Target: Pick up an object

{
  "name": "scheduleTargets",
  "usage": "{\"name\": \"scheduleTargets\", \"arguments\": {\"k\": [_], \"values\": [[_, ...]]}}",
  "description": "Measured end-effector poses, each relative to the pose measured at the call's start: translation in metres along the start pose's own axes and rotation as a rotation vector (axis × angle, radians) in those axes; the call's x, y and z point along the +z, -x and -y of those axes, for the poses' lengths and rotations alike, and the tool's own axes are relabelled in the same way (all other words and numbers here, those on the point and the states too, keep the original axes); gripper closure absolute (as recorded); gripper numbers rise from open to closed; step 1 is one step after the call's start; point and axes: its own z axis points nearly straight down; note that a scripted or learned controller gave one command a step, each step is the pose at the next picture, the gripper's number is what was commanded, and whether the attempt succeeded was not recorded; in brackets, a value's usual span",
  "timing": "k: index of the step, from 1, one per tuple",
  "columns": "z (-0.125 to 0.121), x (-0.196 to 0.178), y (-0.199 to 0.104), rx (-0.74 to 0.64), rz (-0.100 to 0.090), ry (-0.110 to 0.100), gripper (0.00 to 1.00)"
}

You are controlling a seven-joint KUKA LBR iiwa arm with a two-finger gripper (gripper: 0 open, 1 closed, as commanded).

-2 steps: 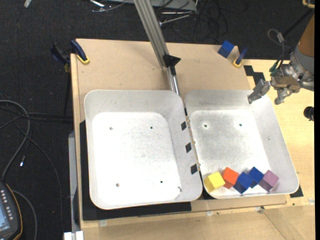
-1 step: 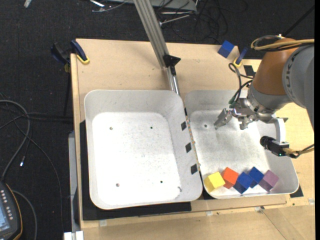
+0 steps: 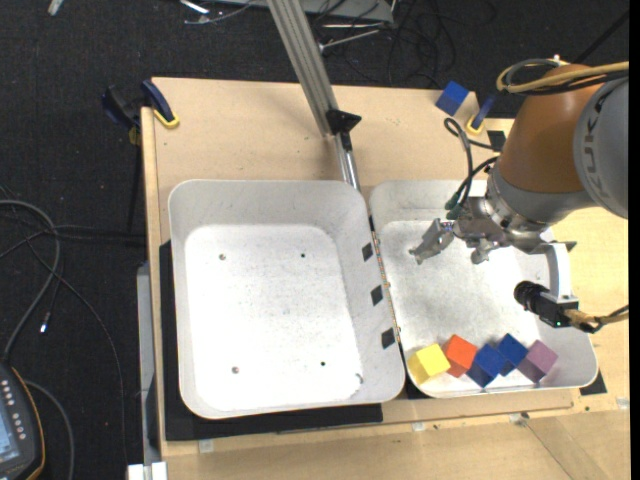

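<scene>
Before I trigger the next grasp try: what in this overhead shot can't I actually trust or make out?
- Gripper, camera view: small and blurred over the right bin; open or shut cannot be told.
- Blue blocks: two blues abut; where one ends is unclear. The purple block partly covers one.
- Orange block: its lower edge is hidden by the yellow block.
- Arm: cut off by the right edge.

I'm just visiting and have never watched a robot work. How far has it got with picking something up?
Nothing looks done yet: the yellow block, orange block, two blue blocks and purple block all lie at the near edge of the right bin. The end effector hangs over the bin's bare middle, apart from them, with nothing between its fingers. Reaching a block, gripping and lifting it are all left.
</scene>
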Motion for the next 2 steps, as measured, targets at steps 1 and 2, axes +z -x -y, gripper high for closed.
{"name": "scheduleTargets", "arguments": {"k": [1, 2], "values": [[0.000, 0.023, 0.039, 0.012, 0.004, -0.006, 0.00], [0.024, 0.046, 0.070, 0.012, 0.003, -0.008, 0.00]]}}
